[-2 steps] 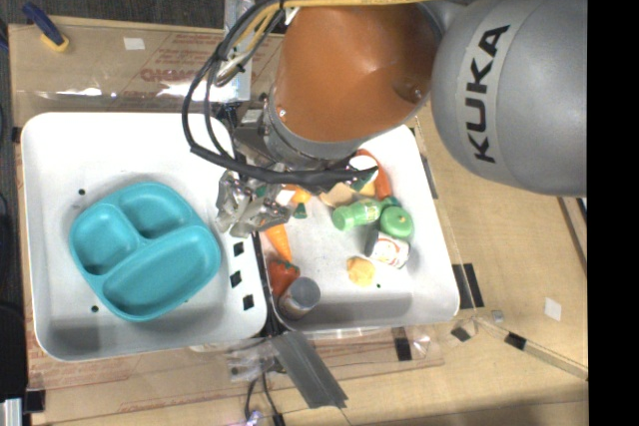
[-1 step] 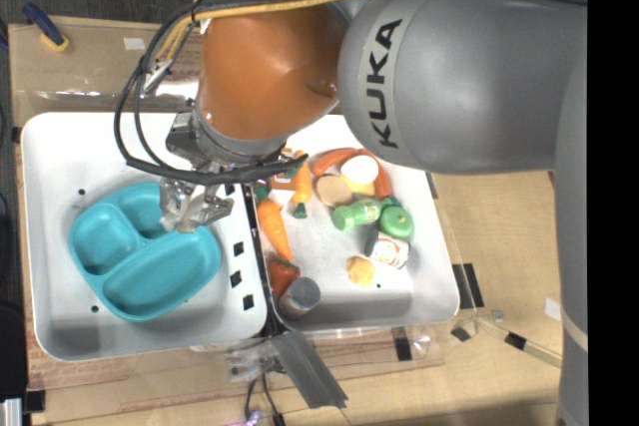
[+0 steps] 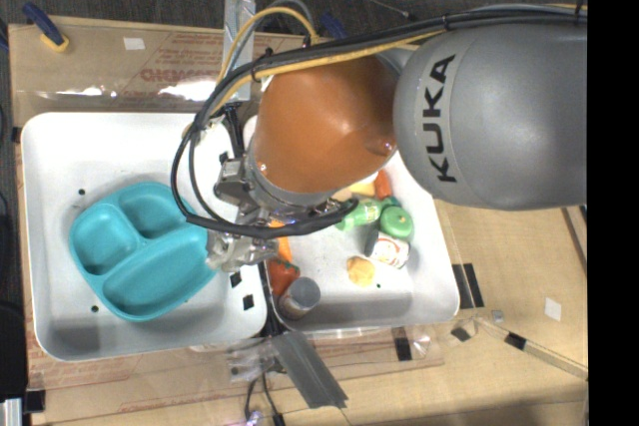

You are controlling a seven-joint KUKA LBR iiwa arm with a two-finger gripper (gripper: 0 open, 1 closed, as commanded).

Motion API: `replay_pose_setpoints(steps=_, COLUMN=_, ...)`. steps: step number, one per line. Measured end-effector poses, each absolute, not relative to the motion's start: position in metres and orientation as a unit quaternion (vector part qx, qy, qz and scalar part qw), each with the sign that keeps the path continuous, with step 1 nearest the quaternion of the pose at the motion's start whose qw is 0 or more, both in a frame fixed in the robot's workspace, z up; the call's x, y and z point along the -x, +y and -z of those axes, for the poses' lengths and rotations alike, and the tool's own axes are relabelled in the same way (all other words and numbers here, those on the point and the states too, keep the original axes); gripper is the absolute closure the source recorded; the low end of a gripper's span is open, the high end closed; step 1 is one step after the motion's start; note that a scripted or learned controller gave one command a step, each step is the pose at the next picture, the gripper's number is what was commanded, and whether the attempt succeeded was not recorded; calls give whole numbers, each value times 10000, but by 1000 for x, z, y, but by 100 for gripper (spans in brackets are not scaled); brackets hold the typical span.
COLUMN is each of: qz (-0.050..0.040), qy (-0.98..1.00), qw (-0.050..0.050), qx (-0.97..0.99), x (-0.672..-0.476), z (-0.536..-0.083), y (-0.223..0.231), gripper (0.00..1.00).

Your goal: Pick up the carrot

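Note:
A small orange piece [image 3: 284, 248], which looks like the carrot, peeks out beneath the arm's wrist at the left edge of the right bin [image 3: 429, 294]. Most of it is hidden by the wrist. The gripper [image 3: 238, 252] hangs over the divider between the two bins, right beside that orange piece and partly over the teal plate's right edge. The big orange band and grey arm body cover the upper half of the right bin.
A teal divided plate [image 3: 140, 249] lies in the left bin [image 3: 50, 214]. The right bin holds a red item [image 3: 283, 275], a grey cylinder [image 3: 301, 294], green items [image 3: 365, 213], a white-and-red object [image 3: 391, 252], a yellowish piece [image 3: 359, 269] and another orange bit [image 3: 383, 185].

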State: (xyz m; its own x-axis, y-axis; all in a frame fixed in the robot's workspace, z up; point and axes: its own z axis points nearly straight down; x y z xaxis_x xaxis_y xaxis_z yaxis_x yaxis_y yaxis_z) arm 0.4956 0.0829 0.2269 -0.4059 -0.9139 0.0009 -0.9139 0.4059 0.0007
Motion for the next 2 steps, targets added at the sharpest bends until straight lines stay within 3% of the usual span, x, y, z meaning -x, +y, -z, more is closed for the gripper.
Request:
replay_pose_setpoints(steps=1, qz=-11, qy=-8459, qw=-22, qx=-5333, x=-558, z=-272, y=98, gripper=100)
replay_pose_setpoints(steps=2, qz=12, qy=-8382, qw=3, qx=-5454, x=-622, z=-229, y=90, gripper=100)
